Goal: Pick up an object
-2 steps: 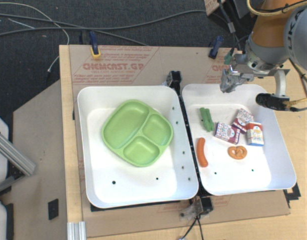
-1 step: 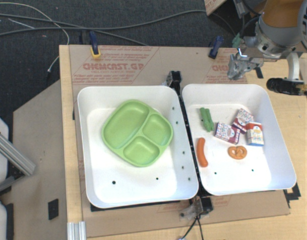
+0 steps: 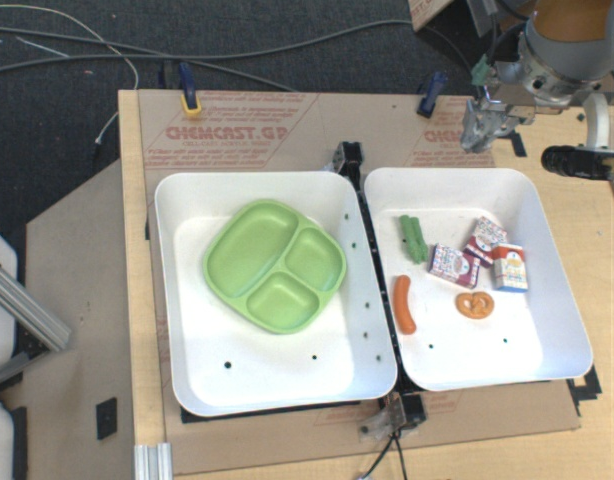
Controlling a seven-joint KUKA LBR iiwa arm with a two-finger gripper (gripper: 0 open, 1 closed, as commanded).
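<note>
The right bin (image 3: 547, 338) holds several small items: a green pickle-like piece (image 3: 414, 237), an orange-red sausage (image 3: 404, 304), a pretzel (image 3: 475, 305), a pink-and-white carton (image 3: 449, 264), and two more small cartons (image 3: 486, 238) (image 3: 509, 268). My gripper (image 3: 479, 128) hangs above the bench just beyond the right bin's far rim, well clear of the items, with nothing between its fingers that I can see.
The left bin (image 3: 187, 358) holds a green divided plate (image 3: 275, 265). Blue clamps (image 3: 190, 94) (image 3: 433, 92) sit at the cardboard's far edge. A black clip (image 3: 348, 156) joins the bins at the far side. Cables lie on the dark floor at upper left.
</note>
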